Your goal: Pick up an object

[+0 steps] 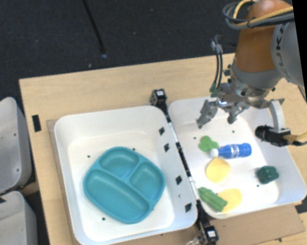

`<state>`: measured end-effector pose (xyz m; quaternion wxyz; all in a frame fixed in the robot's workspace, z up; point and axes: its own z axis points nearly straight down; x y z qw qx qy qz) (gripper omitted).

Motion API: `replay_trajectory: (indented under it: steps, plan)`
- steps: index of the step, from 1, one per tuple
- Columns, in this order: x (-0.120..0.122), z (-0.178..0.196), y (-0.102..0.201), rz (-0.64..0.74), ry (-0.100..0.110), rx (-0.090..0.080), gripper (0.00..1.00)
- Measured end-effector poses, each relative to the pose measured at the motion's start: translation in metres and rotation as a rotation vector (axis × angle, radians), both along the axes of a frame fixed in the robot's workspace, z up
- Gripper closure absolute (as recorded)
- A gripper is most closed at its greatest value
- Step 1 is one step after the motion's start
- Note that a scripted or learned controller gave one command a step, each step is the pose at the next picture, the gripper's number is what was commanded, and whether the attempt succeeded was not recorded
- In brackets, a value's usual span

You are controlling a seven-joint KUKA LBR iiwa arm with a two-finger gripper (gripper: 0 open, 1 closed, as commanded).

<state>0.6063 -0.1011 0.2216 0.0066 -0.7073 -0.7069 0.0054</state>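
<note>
Over the far part of the right bin [290, 175], the tool [220, 112] hangs with its two fingers spread apart and nothing between them, the grey arm and its orange band rising behind it to the right. Nearest below it lie a small green piece [206, 143] and, just beside that, a blue and white bottle [233, 151] lying on its side. A yellow round piece [218, 169] touches or nearly touches the bottle from the near side.

Further toward the near rim sit a green ridged piece [212, 198] against a second yellow piece [232, 198], and a dark green block [267, 174] stands apart to the right. The left bin [68, 160] holds a teal divided tray [124, 183].

The block looks like the cleanest target, since nothing crowds it. If the bottle is chosen instead, the fingers should probably straddle its short width, coming straight down so they do not push the neighbours.
</note>
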Motion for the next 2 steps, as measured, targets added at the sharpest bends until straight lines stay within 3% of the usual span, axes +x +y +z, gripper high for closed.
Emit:
replay_trajectory:
  steps: [1, 2]
  plan:
    - [0.002, 0.008, 0.0, 0.002, -0.013, -0.001, 0.0]
    - [-0.003, -0.056, 0.0, 0.001, -0.011, -0.003, 0.0]
